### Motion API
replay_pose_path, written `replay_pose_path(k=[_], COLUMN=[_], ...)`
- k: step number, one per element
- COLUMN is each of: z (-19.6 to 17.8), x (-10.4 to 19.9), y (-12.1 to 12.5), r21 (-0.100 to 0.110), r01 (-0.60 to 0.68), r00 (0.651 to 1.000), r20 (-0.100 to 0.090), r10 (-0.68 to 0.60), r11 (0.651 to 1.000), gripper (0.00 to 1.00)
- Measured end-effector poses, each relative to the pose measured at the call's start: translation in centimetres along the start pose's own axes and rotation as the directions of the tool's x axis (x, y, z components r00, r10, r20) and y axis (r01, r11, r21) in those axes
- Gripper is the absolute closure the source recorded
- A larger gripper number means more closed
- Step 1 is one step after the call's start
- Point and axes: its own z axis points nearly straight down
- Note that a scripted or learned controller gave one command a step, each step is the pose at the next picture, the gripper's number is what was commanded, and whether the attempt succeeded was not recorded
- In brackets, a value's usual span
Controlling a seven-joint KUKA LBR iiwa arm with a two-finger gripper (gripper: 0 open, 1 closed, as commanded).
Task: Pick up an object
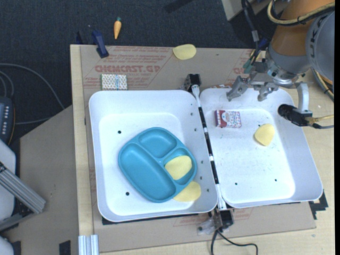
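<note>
The bench [133, 70], a brown board printed with red lettering, carries everything else. On it sit two shallow white bins side by side: the left bin [106, 116] and the right bin [297, 169]. The grey arm [300, 20] with its orange band reaches in from the right and ends above the far rim of the right bin. In the left bin lies a blue divided plate [149, 163], with a yellow piece [179, 166] in one of its compartments and a second yellow piece [188, 192] just beside the plate's near edge. The gripper [249, 89] hovers with its two fingers spread apart and nothing between them. In the right bin, a small red-and-white packet [228, 119] lies flat near the far end, and a yellow lump [264, 135] sits a little apart from it. The packet is the nearest candidate, lying just below the gripper. The risk, as I judge it, is that the packet is thin and flat, so the fingers may close above it or slide it along the smooth floor; the rounded lump could roll out of a closing grasp.
</note>
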Motion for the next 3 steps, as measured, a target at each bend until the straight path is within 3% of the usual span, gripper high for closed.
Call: replay_pose_path(k=[1,2,3], z=[9.0,7.7,10.9], x=[-5.5,-6.6,-8.9], y=[-3.5,-6.5,-7.0], r21=[0.001,0.001,0.001], r01=[-0.001,-0.001,-0.001], r00=[1.000,1.000,1.000], r20=[0.001,-0.001,-0.001], r10=[0.001,0.001,0.001], r11=[1.000,1.000,1.000], gripper=[0.00,0.00,0.00])
